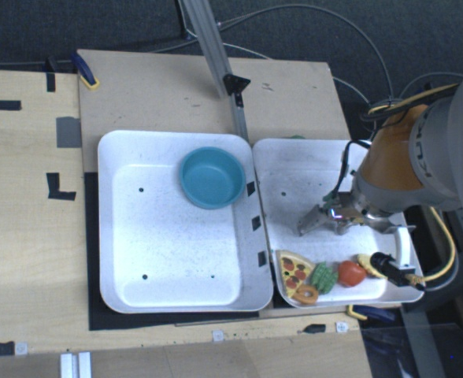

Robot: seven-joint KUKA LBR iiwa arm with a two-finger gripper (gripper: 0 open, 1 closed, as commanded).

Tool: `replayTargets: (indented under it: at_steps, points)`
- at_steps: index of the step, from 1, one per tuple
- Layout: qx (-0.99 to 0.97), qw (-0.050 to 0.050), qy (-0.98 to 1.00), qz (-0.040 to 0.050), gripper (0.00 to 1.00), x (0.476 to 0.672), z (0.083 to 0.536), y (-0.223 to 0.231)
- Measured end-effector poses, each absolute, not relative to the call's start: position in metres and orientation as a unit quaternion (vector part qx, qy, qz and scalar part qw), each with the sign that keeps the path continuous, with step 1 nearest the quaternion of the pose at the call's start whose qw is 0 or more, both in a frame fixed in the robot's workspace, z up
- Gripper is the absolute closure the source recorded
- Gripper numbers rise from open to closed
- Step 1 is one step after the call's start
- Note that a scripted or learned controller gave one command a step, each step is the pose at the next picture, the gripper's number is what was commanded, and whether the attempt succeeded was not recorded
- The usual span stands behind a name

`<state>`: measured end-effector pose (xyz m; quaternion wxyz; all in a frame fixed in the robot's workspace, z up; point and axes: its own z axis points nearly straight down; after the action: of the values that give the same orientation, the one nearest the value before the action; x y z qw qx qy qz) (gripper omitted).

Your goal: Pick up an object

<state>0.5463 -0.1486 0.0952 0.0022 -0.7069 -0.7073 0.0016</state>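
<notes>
from the camera above the bench, my arm [409,160] comes in from the right side, the orange band sitting over the far right part of the right bin [294,176]. my gripper [309,225] hangs low over the middle of that bin, pointing toward the left and a little toward the near edge. it stands over bare white floor, and i see nothing caught in it. from this slant i cannot tell whether it is spread or pressed together.

the things i could pick lie along the near edge of the right bin, in a row. a toy pizza slice [294,274] lies flat in the near left corner, its point toward the far side. just beside it on the right is a small green piece [323,276], touching or nearly touching the slice. next comes a round red piece [351,272], close by the green one. all three are nearer the camera than my gripper and apart from it.

in the left bin [113,235] a blue bowl [212,177] stands upright near the far right corner, well apart from my gripper. both bins rest side by side on the tan bench [153,85].
</notes>
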Motion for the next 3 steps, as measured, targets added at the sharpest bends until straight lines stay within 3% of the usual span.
replayTargets:
  at_steps: [1,2,3]
  points:
    - [-0.707,0.001,-0.707,0.0002,1.00,0.547,0.108,-0.149]
    - [-0.707,-0.002,-0.708,-0.0013,1.00,0.553,0.166,-0.142]
    - [-0.707,-0.001,-0.707,-0.0011,1.00,0.547,0.213,-0.137]
